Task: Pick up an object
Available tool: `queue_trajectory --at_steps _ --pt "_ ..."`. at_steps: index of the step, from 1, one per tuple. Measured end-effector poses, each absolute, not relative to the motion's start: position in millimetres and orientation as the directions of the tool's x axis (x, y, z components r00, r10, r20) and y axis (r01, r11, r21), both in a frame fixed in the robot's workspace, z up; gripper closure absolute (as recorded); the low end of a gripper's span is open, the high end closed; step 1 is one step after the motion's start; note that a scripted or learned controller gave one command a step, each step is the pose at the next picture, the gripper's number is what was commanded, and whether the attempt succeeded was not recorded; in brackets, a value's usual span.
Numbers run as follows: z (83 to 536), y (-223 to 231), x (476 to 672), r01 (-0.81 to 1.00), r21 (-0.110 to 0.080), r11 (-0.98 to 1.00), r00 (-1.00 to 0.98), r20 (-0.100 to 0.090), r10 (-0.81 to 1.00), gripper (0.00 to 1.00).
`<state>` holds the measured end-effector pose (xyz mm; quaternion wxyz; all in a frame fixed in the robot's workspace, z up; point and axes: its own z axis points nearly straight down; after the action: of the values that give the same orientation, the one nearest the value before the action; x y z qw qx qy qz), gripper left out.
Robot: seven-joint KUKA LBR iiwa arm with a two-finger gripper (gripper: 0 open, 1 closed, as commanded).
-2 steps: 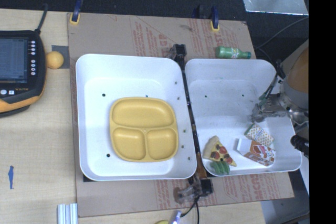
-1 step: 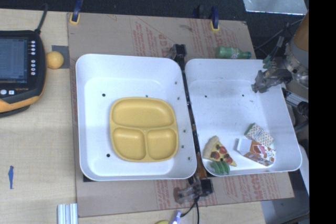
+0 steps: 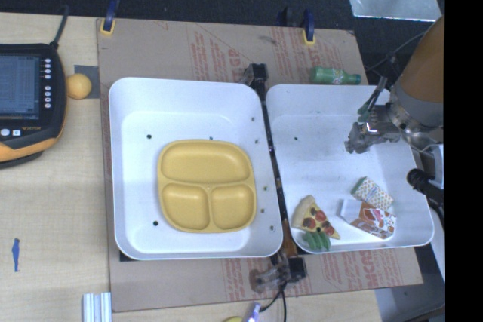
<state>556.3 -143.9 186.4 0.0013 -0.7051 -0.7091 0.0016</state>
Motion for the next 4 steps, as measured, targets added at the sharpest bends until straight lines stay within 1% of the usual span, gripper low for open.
queue_trajectory --at_steps 1,2,3,4 --pt "220.4 -88.8 537.1 1.0 -0.004 0.007 -0.007 0.0 1.0 1.0" --pt "204.7 -30.2 591.7 1.0 -0.004 0.006 -0.006 -0.001 1.0 1.0" --pt "266.0 -72.3 627.1 1.0 -0.001 0.002 -0.002 0.0 1.0 1.0" --pt "190.9 -40.9 570.1 1.0 -0.006 0.003 -0.003 0.0 1.0 1.0"
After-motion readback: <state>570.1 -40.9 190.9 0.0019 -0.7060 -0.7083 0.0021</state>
